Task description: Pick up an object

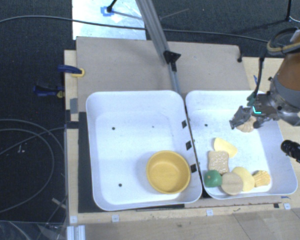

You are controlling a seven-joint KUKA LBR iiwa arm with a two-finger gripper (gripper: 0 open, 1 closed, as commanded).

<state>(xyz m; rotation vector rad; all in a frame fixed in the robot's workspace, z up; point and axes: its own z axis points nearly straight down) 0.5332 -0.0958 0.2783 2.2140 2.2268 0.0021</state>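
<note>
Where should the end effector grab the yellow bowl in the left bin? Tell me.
Probably the yellow bowl by its rim, from straight above, one finger inside and one outside. It sits upright and open, and its far-left rim stands clear of the left bin walls.

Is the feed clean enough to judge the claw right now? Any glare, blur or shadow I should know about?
Camera view: lighting is even and soft; the white bins look bright but not blown out. A glaring bright patch sits on the floor beyond the bench. The claw is dark and slightly smeared over a pale item, so its grip is hard to read. The yellow bowl is sharp.
</note>
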